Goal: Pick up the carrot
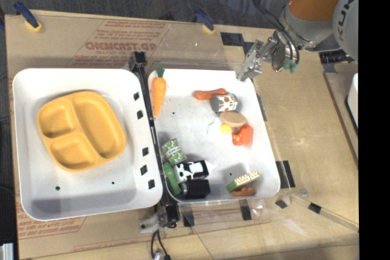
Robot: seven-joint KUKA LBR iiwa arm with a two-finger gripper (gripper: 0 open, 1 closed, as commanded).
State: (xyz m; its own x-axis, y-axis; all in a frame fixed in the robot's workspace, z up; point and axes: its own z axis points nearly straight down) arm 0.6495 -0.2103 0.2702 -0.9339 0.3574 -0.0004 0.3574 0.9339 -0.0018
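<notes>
The carrot point(158, 92), orange with a green top, lies along the upper left wall of the right bin point(201, 131), pointing toward the front. My gripper point(248, 69) hangs above the bin's upper right corner, far to the right of the carrot. Its fingers are spread apart with nothing between them.
The left bin point(24, 131) holds a yellow divided tray point(81, 129). In the right bin lie a sausage point(209, 94), a small can point(225, 103), a burger-like toy point(234, 120), an orange block point(243, 136), a green packet point(172, 150), a black-and-white toy point(192, 175) and a sandwich piece point(244, 183).
</notes>
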